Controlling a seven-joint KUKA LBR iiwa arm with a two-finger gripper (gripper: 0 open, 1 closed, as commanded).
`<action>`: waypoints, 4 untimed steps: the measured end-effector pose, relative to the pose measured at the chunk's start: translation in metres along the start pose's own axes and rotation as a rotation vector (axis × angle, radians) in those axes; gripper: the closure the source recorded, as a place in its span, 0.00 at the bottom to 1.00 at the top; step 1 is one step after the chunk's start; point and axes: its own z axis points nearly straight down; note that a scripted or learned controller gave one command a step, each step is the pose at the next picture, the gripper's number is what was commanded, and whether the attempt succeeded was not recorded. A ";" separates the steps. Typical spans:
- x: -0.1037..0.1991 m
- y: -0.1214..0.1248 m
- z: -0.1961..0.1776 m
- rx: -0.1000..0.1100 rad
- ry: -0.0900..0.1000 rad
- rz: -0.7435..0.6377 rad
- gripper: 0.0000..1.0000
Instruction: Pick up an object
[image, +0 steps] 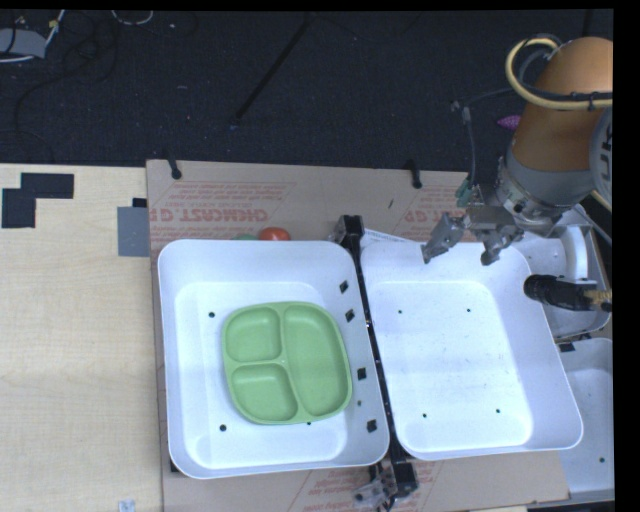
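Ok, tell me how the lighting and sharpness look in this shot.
Camera view: even, soft light; the two white bins run bright, near washed out, with faint shadows along their walls. The green divided plate reads clearly and casts almost no shadow. The floor along the top is very dark. The gripper and arm look slightly soft, and the whole frame is low in detail.

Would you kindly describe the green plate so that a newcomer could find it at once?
Start at the two white bins side by side and take the left bin. The green plate lies flat on its floor. It is pale green, rounded and split into three compartments, unlike the small red object behind the bin's far rim.
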 end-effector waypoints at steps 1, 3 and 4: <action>0.000 0.002 -0.007 -0.011 -0.001 -0.001 0.00; 0.004 0.010 0.109 -0.005 0.000 0.001 0.00; 0.006 0.007 0.153 -0.006 0.000 0.000 0.00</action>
